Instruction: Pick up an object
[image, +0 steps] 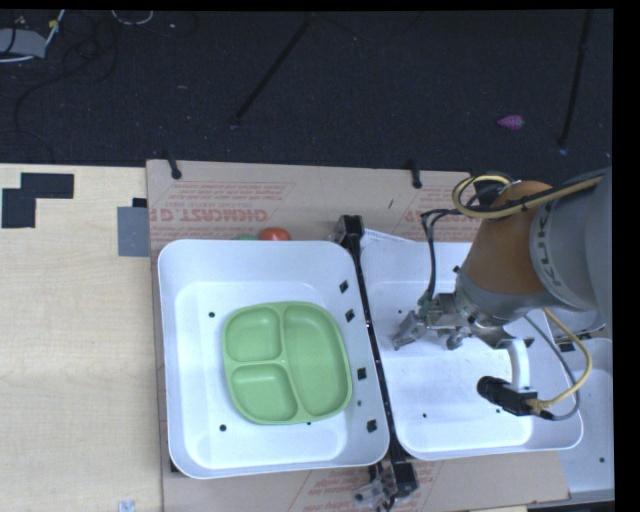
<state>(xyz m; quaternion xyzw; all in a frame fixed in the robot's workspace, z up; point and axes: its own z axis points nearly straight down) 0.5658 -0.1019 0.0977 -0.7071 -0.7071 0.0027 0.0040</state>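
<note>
The gripper is seen low in the right bin, right of frame centre, its jaws apart with nothing between them. The only clear candidate, a green divided plate, lies in the left bin. The approach step is judged unfinished; repositioning over that plate is required next.

A small red-orange rounded object sits behind the far rim of the left shallow white bin, mostly hidden, so its kind cannot be told. The grey arm with its orange band covers the far right part of the right white bin, and the metal gripper is too small and blurred to read.
</note>
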